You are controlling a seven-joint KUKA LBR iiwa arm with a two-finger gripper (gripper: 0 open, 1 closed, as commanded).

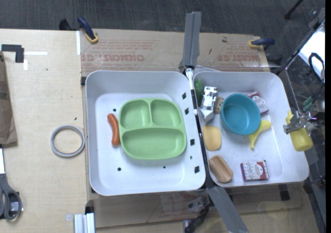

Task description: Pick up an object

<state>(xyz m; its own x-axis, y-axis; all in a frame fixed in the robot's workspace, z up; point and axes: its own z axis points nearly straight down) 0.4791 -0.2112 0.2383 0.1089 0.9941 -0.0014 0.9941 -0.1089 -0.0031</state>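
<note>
The left bin holds a green divided plate with an orange-red sausage-shaped toy lying beside its left edge. In the right bin a blue bowl stands upright, with a yellow banana poking out from under its right side. Left of the bowl lies a silver and white object, and below that a pale yellow piece. A brown bun-shaped toy and a small red and white box sit near the front wall. A second red and white box lies behind the bowl.
A yellow clamp grips the right bin's right rim. On the wooden bench to the left lie a roll of tape, scissors and a brown bag. Blue and yellow clamps hold cardboard behind the bins.
</note>
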